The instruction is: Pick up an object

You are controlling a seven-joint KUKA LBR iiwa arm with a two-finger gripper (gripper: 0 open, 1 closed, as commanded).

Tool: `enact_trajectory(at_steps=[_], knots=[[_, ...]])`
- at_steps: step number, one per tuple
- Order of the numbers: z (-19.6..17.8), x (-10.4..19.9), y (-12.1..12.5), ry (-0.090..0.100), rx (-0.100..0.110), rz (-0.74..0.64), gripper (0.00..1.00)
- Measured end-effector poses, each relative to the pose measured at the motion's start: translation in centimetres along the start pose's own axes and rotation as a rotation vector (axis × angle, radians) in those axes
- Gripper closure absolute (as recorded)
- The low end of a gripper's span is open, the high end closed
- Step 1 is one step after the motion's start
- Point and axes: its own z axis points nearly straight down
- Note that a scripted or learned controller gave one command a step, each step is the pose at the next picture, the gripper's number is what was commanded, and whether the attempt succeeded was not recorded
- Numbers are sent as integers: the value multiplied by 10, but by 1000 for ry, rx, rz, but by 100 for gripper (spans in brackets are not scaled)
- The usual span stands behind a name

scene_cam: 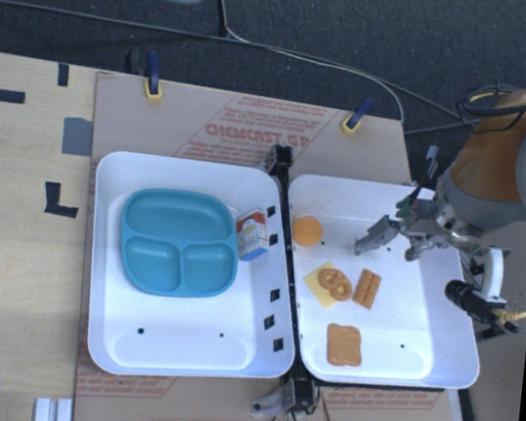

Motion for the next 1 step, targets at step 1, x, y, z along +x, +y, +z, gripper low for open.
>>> enact_trajectory(at_steps=[1], knots=[[56, -9, 2, 0, -1, 0, 0]])
